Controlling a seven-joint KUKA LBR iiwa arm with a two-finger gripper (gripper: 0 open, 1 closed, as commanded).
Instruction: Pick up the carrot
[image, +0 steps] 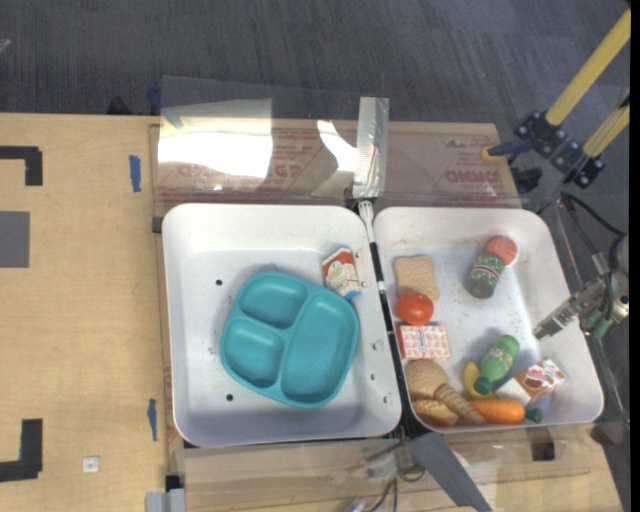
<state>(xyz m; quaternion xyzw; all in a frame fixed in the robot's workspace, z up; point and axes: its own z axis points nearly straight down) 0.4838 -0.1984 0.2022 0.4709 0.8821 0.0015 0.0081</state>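
A pale wooden tabletop fills the left of the camera view, marked with black corner brackets, a grey square and small strips of blue tape. Beyond its far edge lies dark grey floor. Two shallow white bins sit side by side on the right half, behind them a clear plastic sheet catching glare and printed cardboard beneath it.

The left bin holds a teal divided plate near its middle and a small red-and-white carton just beyond the plate, toward the divider.

The right bin is crowded with toy food. The carrot lies flat along the near wall, orange with a green tip pointing right, touching a ridged tan cone on its left. Just behind it are a green bottle and a yellow banana; a small red-and-white box sits just beside it to the right. Further back are a pink wafer pack, a red tomato, a slice of bread and a dark can with a red top.

At the right rim of that bin, what seems to be the gripper shows as a grey metal piece with green fittings, well apart from the carrot; whether its jaws are spread or pressed together cannot be told. Yellow stand legs with black clamps cross the upper right corner.
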